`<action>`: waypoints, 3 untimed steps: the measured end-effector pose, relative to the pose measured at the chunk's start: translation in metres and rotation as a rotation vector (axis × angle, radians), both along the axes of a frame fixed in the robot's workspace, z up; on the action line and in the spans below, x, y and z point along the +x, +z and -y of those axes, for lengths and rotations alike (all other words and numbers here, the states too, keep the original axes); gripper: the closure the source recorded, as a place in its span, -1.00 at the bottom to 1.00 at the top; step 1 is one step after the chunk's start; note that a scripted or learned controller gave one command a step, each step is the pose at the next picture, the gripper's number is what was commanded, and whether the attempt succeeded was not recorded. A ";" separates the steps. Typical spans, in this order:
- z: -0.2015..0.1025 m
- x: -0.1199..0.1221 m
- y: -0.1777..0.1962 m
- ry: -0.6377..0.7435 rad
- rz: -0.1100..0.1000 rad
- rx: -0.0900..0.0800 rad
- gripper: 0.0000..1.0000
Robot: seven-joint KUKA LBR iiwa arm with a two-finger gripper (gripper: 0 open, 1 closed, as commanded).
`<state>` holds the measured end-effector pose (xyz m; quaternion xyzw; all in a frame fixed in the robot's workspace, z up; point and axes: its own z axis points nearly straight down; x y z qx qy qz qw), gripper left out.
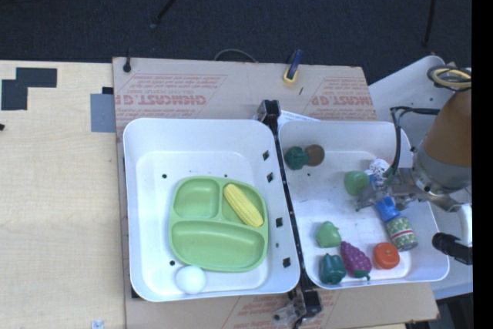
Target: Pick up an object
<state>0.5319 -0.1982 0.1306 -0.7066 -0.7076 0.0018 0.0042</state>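
Worktop (54, 204) of pale wood far to the gripper's left, bearing a cardboard sheet (192, 88) under two white bins. Left bin (139, 166) well apart from the gripper, on the far side of the divider. Inside it, a green divided plate (219, 246) with a yellow corn cob (243, 204) lying slantwise in its upper right compartment. White ball (190, 279) just beside the plate's lower left edge, at the bin's front corner.

Right bin (339, 135) next, with the gripper down inside it. Teal piece (295, 158) and brown piece (314, 155) touching each other, up and to the left of the gripper, near the divider. Light green pepper (328, 233) below and left of the gripper, clearly apart from it. Dark green pepper (333, 268) farther down, at the bin's front edge, with a purple grape bunch (356, 258) pressed against its right side. Green round piece (356, 182) just beside the gripper's left, possibly touching; contact too blurred to confirm.

Gripper (375, 193) low over the bin floor, metal parts tangled in view; open or closed, cannot tell. Nothing seen gripped. Small bottle with a blue cap (396, 224) lying tilted just below and right of the gripper, cap end nearest it. Orange-red tomato (386, 256) farther below, beside the bottle's lower end. Arm (451, 139) rising off to the right.
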 end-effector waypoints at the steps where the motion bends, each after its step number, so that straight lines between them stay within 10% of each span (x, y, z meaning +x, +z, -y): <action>1: -0.001 0.000 -0.045 -0.002 0.006 -0.002 -1.00; 2: 0.000 0.000 -0.033 -0.005 0.005 -0.001 1.00; 3: -0.007 -0.001 0.013 0.000 0.010 -0.003 1.00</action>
